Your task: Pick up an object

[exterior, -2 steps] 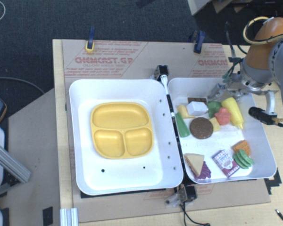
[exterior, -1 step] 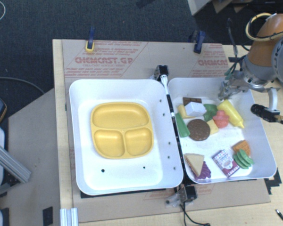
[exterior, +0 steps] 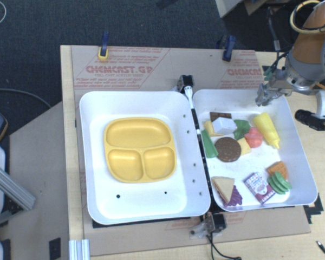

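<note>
left bin: glossy yellow three-well tray, moulded plastic. right bin: crowded toy food — green wedge, brown ribbed disc, smooth yellow mustard bottle just below gripper. finger gap: cannot tell. nothing held. best to descend straight, close across bottle's narrow width; slick and rounded, likely to squirt sideways.

So the gripper is hanging over the far right corner of the right bin, just above a yellow mustard bottle. That bin's got toy food piled in: a brown patty, sandwich wedge. The left bin has a yellow divided tray.
</note>
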Robot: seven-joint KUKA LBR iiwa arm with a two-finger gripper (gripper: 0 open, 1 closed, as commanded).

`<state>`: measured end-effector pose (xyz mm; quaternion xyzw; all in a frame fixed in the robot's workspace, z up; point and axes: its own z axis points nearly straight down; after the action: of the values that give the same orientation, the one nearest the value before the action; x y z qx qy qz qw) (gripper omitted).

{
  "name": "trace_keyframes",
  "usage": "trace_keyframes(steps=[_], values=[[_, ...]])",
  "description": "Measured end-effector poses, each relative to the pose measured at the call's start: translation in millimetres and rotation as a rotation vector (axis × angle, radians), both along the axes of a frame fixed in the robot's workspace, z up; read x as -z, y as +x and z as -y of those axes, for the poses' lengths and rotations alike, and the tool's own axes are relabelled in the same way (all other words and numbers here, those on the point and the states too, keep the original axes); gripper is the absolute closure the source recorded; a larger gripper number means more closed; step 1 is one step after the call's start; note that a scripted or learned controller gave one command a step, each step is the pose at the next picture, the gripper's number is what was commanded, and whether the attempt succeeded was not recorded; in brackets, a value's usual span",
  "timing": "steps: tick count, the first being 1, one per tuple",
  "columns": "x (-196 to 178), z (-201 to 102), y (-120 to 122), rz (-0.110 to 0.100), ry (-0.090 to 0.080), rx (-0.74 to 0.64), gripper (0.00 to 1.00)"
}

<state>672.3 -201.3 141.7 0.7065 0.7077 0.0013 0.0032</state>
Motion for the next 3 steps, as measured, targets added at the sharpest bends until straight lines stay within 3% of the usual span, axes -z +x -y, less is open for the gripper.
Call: trace_keyframes(steps=[1,2,3], values=[[-64.0,4.4,3.1,0.002,-0.001,0.001,1.00],[-84.8,4.7,4.0,-0.001,0.000,0.001,1.00],[-85.0,-58.2,3.0,-0.008,0.004,-0.003,1.00]])
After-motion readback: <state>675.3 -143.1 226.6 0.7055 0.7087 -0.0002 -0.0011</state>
